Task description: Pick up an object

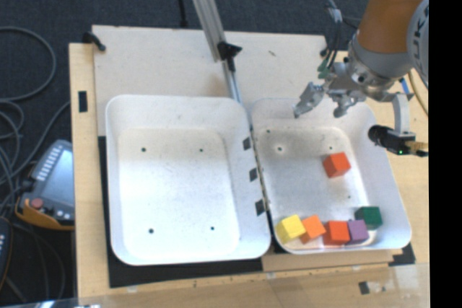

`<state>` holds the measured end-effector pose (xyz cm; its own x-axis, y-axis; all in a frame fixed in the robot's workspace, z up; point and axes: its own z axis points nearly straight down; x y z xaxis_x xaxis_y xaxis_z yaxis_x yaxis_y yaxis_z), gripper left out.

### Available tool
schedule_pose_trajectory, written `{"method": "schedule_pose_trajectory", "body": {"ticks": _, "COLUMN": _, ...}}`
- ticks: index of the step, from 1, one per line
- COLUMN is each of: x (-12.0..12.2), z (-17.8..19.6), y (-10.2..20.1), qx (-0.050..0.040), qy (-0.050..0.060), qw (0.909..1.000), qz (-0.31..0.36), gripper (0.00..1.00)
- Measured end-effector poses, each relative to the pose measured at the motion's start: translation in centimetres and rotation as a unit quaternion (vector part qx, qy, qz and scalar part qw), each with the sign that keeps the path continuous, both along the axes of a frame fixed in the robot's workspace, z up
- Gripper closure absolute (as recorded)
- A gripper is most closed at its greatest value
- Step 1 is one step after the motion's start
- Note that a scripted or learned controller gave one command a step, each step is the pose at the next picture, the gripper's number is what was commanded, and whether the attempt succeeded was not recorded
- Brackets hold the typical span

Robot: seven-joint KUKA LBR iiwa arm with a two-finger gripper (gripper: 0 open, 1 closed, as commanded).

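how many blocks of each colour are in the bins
orange blocks: 3
yellow block: 1
purple block: 1
green block: 1
total: 6, all in the right bin

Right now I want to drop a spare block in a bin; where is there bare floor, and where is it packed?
The left white bin has bare floor throughout. In the right white bin, the left and middle floor beside the lone orange cube is free. Its near edge is crowded: yellow cube, small orange cube, red-orange cube, purple cube, green cube.

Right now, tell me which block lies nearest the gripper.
The lone orange-red block mid-bin, apart from the row of others along the near wall, below the gripper.
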<state>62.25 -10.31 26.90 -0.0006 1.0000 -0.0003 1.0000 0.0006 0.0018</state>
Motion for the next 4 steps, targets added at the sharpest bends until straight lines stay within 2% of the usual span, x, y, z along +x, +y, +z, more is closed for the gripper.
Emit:
{"method": "schedule_pose_trajectory", "body": {"ticks": 1, "x": -0.4, "z": -9.3, "y": -7.0, "qx": -0.0013, "qy": 0.004, "qw": 1.0000, "qz": -0.003, "gripper": 0.00}}
{"method": "schedule_pose_trajectory", "body": {"ticks": 2, "x": -2.5, "z": -17.2, "y": -8.4, "qx": -0.0023, "qy": -0.001, "qw": 1.0000, "qz": -0.001, "gripper": 0.00}}
{"method": "schedule_pose_trajectory", "body": {"ticks": 3, "x": -5.3, "z": -17.1, "y": -7.7, "qx": -0.0011, "qy": 0.000, "qw": 1.0000, "qz": -0.001, "gripper": 0.00}}
{"method": "schedule_pose_trajectory", "body": {"ticks": 4, "x": -8.1, "z": -17.1, "y": -5.6, "qx": -0.0009, "qy": -0.001, "qw": 1.0000, "qz": -0.002, "gripper": 0.00}}
